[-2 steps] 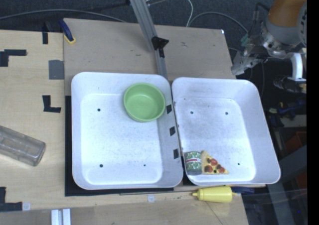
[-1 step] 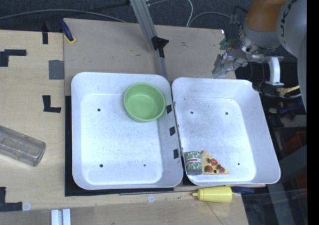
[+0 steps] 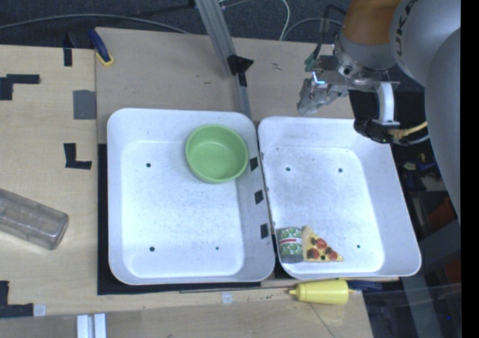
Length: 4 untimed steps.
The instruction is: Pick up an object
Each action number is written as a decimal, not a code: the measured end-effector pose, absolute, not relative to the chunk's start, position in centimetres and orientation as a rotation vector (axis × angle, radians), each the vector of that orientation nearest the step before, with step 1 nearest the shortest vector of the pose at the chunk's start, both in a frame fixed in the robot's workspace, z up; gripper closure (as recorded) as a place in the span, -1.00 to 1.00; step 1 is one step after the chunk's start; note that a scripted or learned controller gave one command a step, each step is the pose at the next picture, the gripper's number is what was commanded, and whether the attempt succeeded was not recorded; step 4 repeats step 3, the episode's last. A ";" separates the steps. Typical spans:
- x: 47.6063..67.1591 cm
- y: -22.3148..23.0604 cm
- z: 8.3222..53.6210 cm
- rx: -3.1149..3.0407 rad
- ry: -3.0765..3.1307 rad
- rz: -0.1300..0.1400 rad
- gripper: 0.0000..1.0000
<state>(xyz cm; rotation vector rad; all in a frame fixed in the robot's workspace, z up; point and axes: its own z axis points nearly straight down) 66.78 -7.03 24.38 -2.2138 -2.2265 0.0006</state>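
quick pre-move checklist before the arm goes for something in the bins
1. Target present in a bin: ok. A green bowl sits in the left bin, near its upper right corner; a small printed packet lies in the right bin, at its lower left corner.
2. End effector clear of the bins: ok, it hangs above the bench just beyond the right bin's upper edge.
3. End effector holding nothing: cannot tell, too blurred.
4. Packet graspable: not ok, it lies against the bin wall.
5. Bowl free on all sides: not ok, close to the bin's upper right walls.
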 end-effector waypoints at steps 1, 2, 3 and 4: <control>67.0 -0.9 23.3 -2.211 -2.227 0.001 1.00; 67.8 4.4 23.8 -2.213 -2.228 -0.002 1.00; 66.5 9.6 23.2 -2.212 -2.226 0.002 1.00; 66.5 9.6 23.2 -2.212 -2.226 0.002 1.00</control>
